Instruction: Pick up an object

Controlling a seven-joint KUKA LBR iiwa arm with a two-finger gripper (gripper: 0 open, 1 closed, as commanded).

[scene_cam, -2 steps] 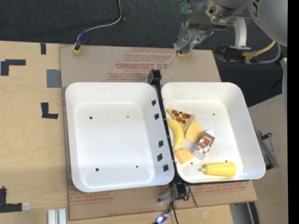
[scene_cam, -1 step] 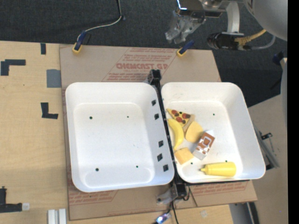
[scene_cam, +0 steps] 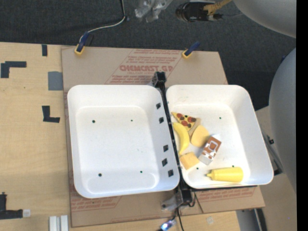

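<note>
**A:** Which step are you at?

**B:** I judge it is the very start: nothing is picked yet. The arm (scene_cam: 288,95) stands at the right edge, a big grey shape beside the right bin (scene_cam: 240,97). The gripper I see at the top (scene_cam: 154,4), blurred, above the dark floor and well apart from both bins; whether it is open or closed I cannot tell.

**A:** And the things you may pick?

**B:** All lie in the right bin, close to the wall it shares with the left bin (scene_cam: 115,97): a banana (scene_cam: 181,136), a yellow bottle (scene_cam: 225,174) near the front rim, a pizza slice (scene_cam: 186,120), a small red and white box (scene_cam: 210,149) and a cheese cube (scene_cam: 188,160).

**A:** What does the next move call for?

**B:** You must bring the gripper over the right bin and go down. The bottle lies a little apart, with open room behind it; the others touch each other and crowd the dividing wall.
</note>
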